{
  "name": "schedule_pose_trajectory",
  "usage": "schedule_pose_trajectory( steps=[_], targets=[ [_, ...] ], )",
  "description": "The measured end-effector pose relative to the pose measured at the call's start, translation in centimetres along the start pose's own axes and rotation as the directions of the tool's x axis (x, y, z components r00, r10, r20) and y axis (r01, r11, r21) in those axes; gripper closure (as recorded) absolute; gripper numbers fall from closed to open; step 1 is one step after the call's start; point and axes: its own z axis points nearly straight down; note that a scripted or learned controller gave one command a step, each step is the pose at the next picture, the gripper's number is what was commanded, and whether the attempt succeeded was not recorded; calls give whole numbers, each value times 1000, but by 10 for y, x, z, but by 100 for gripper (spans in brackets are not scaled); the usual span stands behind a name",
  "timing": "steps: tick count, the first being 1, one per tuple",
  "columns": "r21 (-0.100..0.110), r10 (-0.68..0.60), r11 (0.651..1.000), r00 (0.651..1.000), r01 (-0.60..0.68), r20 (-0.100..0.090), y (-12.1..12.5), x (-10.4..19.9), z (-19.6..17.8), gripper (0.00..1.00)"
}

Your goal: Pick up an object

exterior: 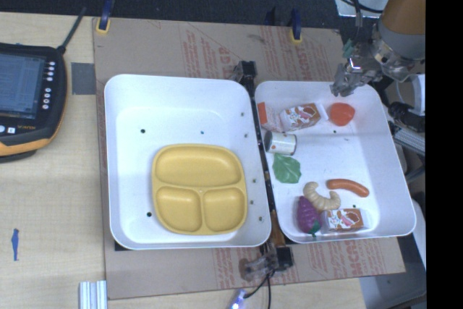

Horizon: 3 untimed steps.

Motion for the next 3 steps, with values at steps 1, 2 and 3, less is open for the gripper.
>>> schedule_pose_trajectory(
  steps=[1,2,3],
  targets=[
    [1,3,1000,1000,-3,0,-2,-59,3,100],
    [3,0,1000,1000,0,1,-37,-58,11,100],
    [1,1,1000,1000,-1,-1,-14,-59,-21,100]
  ],
)
